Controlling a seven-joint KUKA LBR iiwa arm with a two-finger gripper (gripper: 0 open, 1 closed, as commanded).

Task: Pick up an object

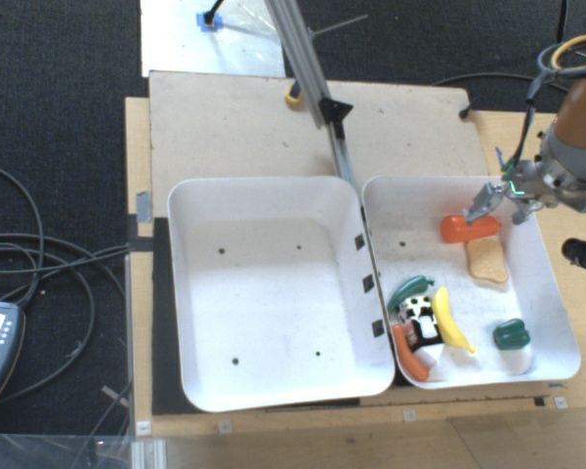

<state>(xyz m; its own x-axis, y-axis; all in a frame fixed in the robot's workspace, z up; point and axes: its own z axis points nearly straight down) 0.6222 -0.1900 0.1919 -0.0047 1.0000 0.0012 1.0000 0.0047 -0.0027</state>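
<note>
The right bin (402, 213) holds several toy foods. An orange piece (469, 228) lies near its back right, with a tan bread slice (487, 260) just in front of it. Nearer the front are a yellow banana (451, 319), a dark green pepper (511, 334), a green leafy item (410, 288), a black-and-white item (425, 326) and a red-orange carrot (408, 351). My gripper (499, 209) hangs over the bin's back right, right above the orange piece's right end. It looks open, with nothing between its fingers.
The left bin (264, 291) sits beside the right one, sharing a middle wall (366, 272). A slanted metal pole (303, 47) crosses above the bench's back. Cables lie on the floor at left (39, 262).
</note>
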